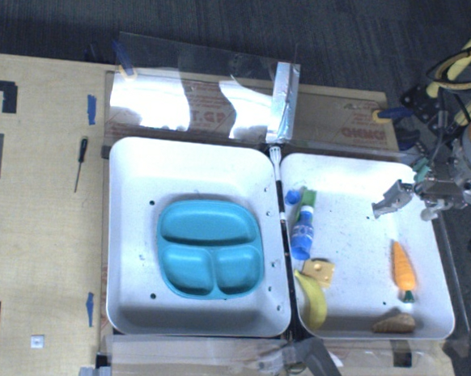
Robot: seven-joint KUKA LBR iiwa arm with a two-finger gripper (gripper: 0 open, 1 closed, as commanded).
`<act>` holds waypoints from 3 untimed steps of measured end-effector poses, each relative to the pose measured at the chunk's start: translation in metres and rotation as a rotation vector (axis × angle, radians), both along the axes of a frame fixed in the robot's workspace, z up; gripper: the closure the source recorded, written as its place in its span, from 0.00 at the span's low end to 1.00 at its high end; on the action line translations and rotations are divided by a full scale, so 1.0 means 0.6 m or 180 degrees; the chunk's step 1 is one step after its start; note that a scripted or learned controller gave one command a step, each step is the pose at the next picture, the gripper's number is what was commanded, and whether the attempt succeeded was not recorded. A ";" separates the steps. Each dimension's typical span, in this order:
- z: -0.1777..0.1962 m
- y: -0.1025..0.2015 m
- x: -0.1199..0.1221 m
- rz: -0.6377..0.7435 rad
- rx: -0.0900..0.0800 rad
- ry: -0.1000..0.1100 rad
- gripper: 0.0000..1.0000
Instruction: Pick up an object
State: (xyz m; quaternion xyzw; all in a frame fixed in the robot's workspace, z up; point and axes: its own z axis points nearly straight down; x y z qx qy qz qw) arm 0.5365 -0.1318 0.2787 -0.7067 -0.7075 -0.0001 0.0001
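Hovering my end effector (393, 199) over the upper right part of the right bin (354, 233); nothing sits between the fingers, and I cannot tell whether they are apart or together. Carrot (404, 268) lies just below the end effector, brown item (394, 323) further below near the bin's bottom edge. Blue bottle (301, 229), banana (314, 299) and small yellow piece (319, 270) lie to its left; blue divided tray (209, 246) sits in the left bin (128, 215), well apart.
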 end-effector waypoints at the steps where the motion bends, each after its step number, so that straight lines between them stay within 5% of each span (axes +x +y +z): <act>1: -0.229 -0.140 -0.060 -0.0007 0.0011 0.0039 0.00; 2: -0.305 -0.129 -0.041 -0.0172 0.0045 -0.0010 0.00; 3: -0.288 -0.137 -0.043 -0.0188 0.0014 -0.0014 1.00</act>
